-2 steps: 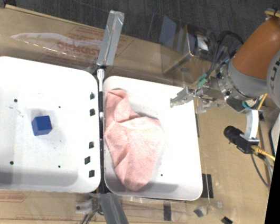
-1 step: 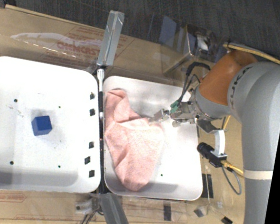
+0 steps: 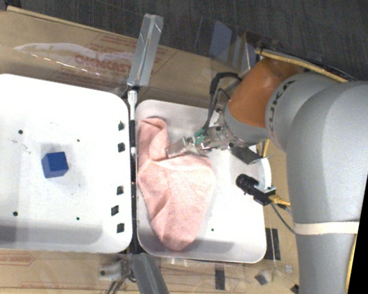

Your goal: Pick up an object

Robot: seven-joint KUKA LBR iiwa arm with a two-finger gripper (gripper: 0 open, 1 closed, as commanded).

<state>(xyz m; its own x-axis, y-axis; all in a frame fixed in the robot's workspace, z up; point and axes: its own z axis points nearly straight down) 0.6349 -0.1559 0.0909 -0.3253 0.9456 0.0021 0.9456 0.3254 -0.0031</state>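
Observation:
A crumpled pink towel (image 3: 175, 189) lies in the right bin (image 3: 241, 241), covering its left and middle parts. A small blue cube (image 3: 55, 164) sits alone in the left bin (image 3: 8, 105), left of its centre. My gripper (image 3: 190, 145) is low over the upper edge of the towel, near the back of the right bin, and its tip touches or nearly touches the cloth. The grey arm with its orange band (image 3: 252, 98) comes in from the right above it.
The two white bins stand side by side on a cardboard-covered bench, with a divider holding black clips (image 3: 120, 191) between them. A metal bracket (image 3: 149, 35) rises behind the divider. The arm's large grey body (image 3: 324, 153) overhangs the right bin's right side.

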